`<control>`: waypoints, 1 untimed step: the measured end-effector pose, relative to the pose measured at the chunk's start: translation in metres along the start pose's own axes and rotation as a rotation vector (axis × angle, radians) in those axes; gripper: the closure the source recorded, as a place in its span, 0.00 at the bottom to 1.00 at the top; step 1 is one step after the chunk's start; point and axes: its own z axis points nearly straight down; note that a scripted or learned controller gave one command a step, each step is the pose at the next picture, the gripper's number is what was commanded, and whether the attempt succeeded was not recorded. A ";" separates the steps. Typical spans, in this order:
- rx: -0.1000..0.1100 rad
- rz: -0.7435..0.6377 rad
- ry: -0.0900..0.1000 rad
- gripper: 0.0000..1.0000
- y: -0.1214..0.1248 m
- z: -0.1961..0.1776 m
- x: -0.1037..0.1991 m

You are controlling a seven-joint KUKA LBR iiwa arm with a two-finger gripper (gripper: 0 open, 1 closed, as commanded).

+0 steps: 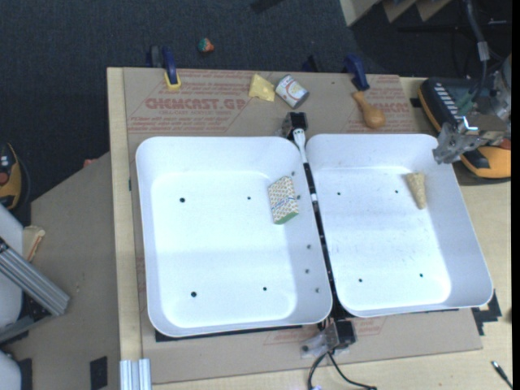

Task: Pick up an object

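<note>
One fixed camera sits high above the bench [244, 96], tilted down at a slant. It takes in the left bin [162, 218] and the right bin [455, 242] whole, with dark floor [81, 23] beyond the bench's far edge.

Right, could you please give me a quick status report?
Gripper at right bin's far right rim, holding nothing seen. Tan wedge in right bin, patterned block in left bin. Nothing obstructing.
</note>
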 end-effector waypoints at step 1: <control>-0.015 0.013 -0.011 1.00 -0.039 -0.053 -0.065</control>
